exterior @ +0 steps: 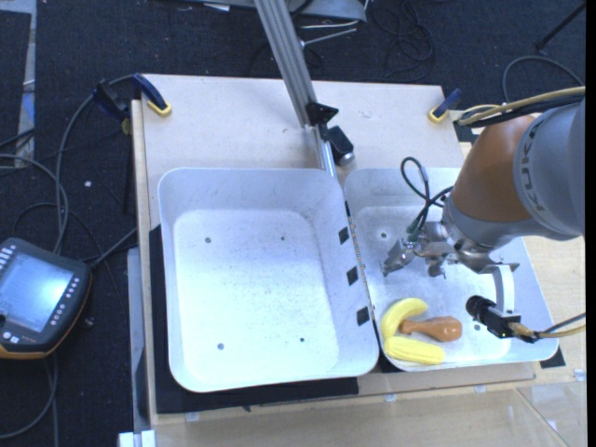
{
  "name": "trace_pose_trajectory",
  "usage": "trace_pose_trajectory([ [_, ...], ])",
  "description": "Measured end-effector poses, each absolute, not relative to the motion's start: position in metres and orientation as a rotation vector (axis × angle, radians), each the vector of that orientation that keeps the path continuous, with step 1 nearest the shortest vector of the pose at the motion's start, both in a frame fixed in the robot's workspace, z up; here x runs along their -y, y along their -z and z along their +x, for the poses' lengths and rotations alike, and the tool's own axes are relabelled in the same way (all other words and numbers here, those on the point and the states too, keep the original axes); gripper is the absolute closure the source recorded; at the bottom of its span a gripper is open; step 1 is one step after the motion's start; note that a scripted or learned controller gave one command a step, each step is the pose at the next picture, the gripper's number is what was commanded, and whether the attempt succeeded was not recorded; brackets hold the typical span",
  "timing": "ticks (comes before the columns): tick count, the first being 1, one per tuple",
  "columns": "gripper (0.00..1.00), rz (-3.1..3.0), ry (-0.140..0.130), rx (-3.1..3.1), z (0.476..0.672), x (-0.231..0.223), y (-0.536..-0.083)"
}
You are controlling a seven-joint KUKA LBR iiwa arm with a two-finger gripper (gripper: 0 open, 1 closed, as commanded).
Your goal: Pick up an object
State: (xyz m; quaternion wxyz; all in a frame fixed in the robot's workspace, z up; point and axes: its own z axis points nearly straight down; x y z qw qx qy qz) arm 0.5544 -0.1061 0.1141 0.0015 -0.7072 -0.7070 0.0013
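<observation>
Starting at your far left, you have a handheld controller (37, 296) lying on the dark floor, its screen lit and its cable trailing up toward the bench. Moving right, you reach the wooden bench (242, 124), with a yellow-tipped clamp (149, 96) on its back left corner and another clamp (442, 108) on the back right. A slanted metal rail (289, 59) comes down from the top and ends near the back of the seam between the two bins.

You see the left bin (251, 277) taking up the middle of the bench, white and shallow, with only small dark specks on its floor. Just beside it, touching along the shared edge, sits the right bin (372, 203).

Near the front of the right bin you find the objects: a curved yellow banana (402, 313), a second yellow piece (414, 350) lying in front of it, and a brown drumstick-shaped toy (436, 328) touching them on their right.

Above and behind these, the gripper (410, 254) hangs over the right bin's floor, apart from the banana, with nothing visible between its fingers; you cannot tell from this angle whether they are open or closed. The grey arm (549, 180) with its orange band (489, 180) reaches in from the right, black cable looping above the wrist.
</observation>
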Motion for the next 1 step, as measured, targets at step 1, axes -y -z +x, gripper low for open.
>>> trace_pose_trajectory([
  [1, 1.00, -2.222, 0.000, 2.221, 0.5556, 0.1061, -0.1261],
])
